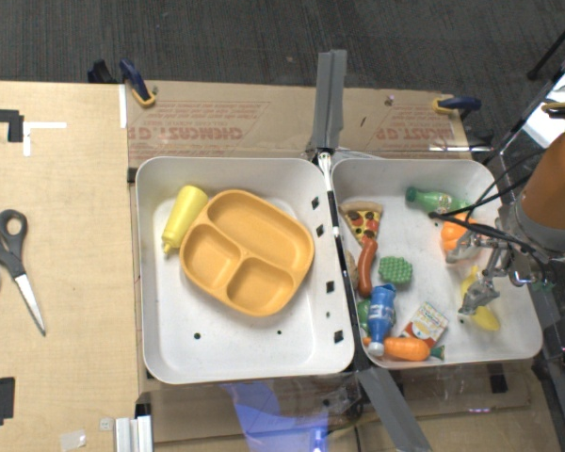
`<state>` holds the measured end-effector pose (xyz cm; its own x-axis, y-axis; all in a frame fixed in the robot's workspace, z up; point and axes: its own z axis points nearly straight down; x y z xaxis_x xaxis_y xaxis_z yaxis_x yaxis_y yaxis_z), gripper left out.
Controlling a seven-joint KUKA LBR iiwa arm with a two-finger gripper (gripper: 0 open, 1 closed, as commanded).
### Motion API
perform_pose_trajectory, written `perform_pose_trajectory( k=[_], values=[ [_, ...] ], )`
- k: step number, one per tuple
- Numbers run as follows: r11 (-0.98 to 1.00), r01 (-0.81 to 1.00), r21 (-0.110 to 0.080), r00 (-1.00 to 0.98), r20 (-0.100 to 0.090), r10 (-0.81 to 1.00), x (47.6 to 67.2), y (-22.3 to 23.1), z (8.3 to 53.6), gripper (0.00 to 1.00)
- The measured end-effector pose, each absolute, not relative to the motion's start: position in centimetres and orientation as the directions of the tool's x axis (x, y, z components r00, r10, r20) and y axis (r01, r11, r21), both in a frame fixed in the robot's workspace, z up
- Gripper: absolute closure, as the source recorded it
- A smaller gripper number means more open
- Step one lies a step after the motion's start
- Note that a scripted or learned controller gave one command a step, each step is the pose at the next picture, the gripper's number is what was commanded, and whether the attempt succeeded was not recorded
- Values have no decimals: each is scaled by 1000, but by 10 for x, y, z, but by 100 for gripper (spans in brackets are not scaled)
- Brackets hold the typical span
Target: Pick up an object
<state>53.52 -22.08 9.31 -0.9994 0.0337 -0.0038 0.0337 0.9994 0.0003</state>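
Note:
The right bin (518,342) holds several toys: a green bottle (431,198), a pizza slice (363,220), a sausage (365,266), a green round piece (395,270), a blue bottle (381,311), a small packet (426,323) and an orange carrot (405,348). My gripper (477,271) hangs low over this bin's right side. An orange piece (452,235) lies just up-left of it and a yellow piece (487,319) just below it. Nothing can be seen held in it.
In the left bin (160,347) sit a yellow divided plate (248,250) and a yellow squeeze bottle (183,217). Scissors (14,262) lie on the wooden bench at far left. Cardboard (217,121) lies behind the bins, and black cables (494,191) cross the right bin's far corner.

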Motion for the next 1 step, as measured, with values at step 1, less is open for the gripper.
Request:
perform_pose_trajectory(
  k=[1],
  values=[
    [1000,32,-1,-999,-9,32,537,-220,103,100]
  ],
)
